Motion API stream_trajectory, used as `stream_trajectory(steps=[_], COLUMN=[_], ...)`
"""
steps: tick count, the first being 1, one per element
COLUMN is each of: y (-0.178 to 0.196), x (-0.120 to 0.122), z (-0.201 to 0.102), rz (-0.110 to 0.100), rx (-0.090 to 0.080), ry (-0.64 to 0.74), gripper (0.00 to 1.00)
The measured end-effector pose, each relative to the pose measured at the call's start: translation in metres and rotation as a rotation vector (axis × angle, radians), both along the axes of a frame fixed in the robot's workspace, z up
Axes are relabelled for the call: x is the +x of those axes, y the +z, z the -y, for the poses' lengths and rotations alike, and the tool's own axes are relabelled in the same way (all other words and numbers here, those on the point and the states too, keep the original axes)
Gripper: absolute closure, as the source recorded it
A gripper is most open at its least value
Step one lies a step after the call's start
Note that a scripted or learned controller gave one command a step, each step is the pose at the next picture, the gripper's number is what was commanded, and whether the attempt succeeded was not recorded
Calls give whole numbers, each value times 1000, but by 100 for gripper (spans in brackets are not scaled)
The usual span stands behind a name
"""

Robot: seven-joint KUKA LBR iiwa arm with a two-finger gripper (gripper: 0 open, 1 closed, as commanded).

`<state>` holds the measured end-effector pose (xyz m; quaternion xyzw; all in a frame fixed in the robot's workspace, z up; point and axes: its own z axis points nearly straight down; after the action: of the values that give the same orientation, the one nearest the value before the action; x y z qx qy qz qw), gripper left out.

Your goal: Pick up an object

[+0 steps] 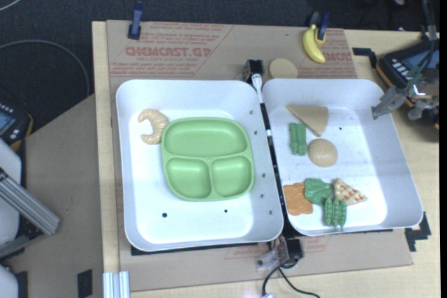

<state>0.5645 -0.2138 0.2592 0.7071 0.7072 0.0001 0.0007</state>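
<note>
Left bin [133, 150]: white. Divided plate [207, 157]: pale green. Croissant [153, 125]: tan. Right bin [384, 171]: white, faint dark specks. Wedge [310, 117]: beige. Round bun [323, 152]: beige. Pods [298, 138]: green. Cracker [297, 199]: orange. Pizza slice [348, 192]: multicoloured. Banana [313, 45]: yellow. Bench board [105, 115]: brown, red lettering

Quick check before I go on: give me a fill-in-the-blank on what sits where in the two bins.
The green tray lies in the ____ bin.
The croissant lies by the tray's upper ____ corner.
The banana lies ____ both bins.
The gripper is at the right bin's ____ rim.

Missing words: left; left; outside; right
</note>
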Motion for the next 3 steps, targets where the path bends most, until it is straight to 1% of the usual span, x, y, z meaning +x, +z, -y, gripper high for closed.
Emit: stream_trajectory(steps=[1, 2, 3], y=[-89, -180, -163], x=[100, 77, 80], z=[-18, -88, -83], rz=[2, -11, 1], rx=[1, 7, 1], ry=[6, 5, 2], gripper=[0, 0, 100])
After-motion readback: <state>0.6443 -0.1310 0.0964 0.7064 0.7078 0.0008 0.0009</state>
